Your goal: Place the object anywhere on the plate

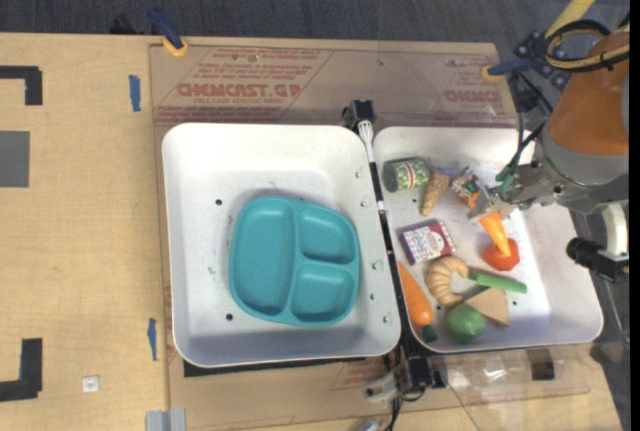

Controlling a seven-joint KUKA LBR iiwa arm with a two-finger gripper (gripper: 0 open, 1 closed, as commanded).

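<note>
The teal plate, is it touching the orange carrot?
Apart. The camera view shows the teal plate in the left bin and the orange carrot in the right bin, with both bins' rims between them.

a clear sheet [330, 79] lies on the surface at the far side of the two bins and bears red lettering. the large line on its left part reads roughly "chemcast gp", seen upside down and hard to make out letter by letter; a smaller red line runs above it, too fine to read. the same red lettering shows again on the sheet's right part, partly cut off. a small purple and white packet [426, 241] in the right bin carries print, too small to read.
</note>
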